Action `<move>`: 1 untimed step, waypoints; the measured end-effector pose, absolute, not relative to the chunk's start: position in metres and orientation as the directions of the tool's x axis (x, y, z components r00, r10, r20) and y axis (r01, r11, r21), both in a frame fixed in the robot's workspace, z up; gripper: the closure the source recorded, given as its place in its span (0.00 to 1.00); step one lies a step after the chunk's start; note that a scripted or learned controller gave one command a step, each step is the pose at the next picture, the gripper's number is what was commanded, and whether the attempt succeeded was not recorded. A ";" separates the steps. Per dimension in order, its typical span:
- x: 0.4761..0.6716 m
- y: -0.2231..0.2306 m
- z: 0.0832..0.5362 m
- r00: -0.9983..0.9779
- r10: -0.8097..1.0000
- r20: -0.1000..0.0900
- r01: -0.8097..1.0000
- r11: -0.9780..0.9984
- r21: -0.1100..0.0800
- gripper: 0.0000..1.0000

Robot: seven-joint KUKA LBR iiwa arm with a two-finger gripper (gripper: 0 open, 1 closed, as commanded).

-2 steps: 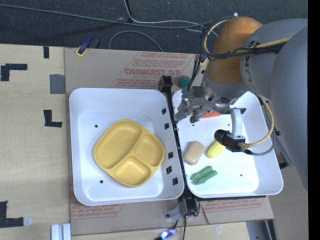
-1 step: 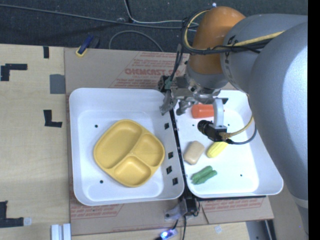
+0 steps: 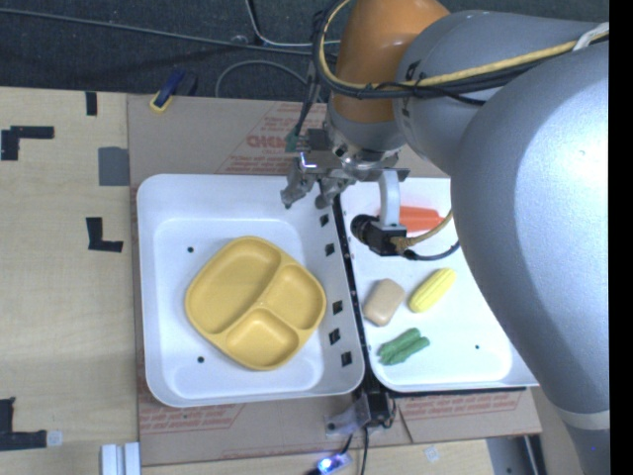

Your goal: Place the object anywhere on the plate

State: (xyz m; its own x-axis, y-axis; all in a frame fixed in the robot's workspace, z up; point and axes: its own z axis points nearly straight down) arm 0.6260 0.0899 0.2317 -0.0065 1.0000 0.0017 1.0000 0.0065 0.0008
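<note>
A yellow plate (image 3: 255, 302) with three compartments lies in the left white bin (image 3: 163, 265). In the right bin (image 3: 475, 359) are an orange carrot (image 3: 422, 218), a tan bread-like piece (image 3: 383, 301), a yellow corn cob (image 3: 432, 289) and a green pod (image 3: 403, 346). My gripper (image 3: 308, 194) hangs over the back right corner of the left bin, behind the plate and left of the carrot. Its two fingers (image 3: 293, 193) stand apart, open, with nothing between them.
A divider wall (image 3: 346, 285) with black clips separates the two bins. The big grey arm (image 3: 534, 166) covers the right bin's back and right side. A black cable fitting (image 3: 377, 234) hangs below the wrist. Cardboard and tape marks lie on the bench.
</note>
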 end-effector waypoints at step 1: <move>0.645 0.131 0.231 -0.005 1.000 0.001 1.000 0.005 -0.001 1.00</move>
